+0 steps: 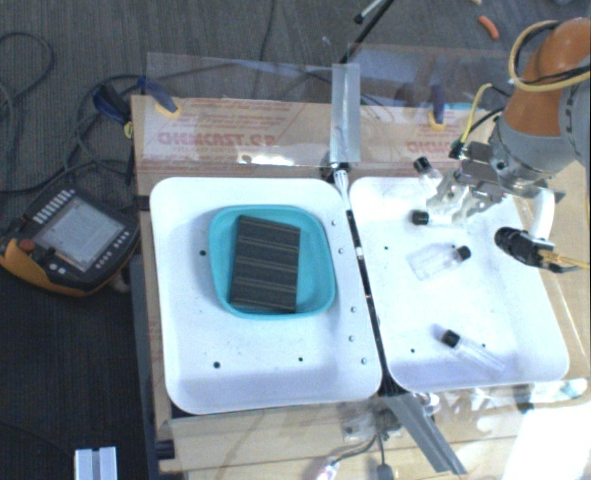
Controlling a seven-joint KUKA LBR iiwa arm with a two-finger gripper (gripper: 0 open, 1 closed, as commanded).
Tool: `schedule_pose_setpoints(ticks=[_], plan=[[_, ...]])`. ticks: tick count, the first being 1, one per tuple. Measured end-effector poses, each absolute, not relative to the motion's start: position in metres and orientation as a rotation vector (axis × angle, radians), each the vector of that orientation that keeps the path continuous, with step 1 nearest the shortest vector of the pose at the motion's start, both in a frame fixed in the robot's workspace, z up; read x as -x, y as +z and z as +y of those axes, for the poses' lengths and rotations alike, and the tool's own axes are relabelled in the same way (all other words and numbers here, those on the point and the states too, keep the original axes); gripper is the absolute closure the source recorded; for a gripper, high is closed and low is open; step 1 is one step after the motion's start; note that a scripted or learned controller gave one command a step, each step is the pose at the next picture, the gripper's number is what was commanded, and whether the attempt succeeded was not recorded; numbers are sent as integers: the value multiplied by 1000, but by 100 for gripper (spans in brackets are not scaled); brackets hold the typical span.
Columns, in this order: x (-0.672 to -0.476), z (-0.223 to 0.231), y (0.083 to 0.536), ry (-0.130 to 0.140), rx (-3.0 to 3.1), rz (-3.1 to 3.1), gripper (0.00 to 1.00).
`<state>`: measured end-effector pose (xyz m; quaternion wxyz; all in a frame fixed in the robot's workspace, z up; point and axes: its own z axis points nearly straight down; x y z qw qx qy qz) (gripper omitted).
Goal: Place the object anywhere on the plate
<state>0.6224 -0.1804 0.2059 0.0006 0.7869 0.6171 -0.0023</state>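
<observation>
1. Two white bins are sitting side by side: left bin (pixel 180 358), right bin (pixel 520 338).
2. One teal plate (pixel 319 278) is lying in the left bin.
3. One dark ribbed block (pixel 265 263) is resting flat on the plate.
4. Three small clear vials with black caps are lying apart in the right bin: one (pixel 428 217) near the far wall, one (pixel 437 260) mid-bin, one (pixel 465 347) nearer the front.
5. One gripper (pixel 462 200) is hovering over the right bin's far side; its fingers are standing spread, pinching nothing.
</observation>
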Motion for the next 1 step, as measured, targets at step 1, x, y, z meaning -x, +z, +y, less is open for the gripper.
schedule_pose_setpoints(ticks=[1], plan=[[-622,-180,206,-7,-2471,1938,0]])
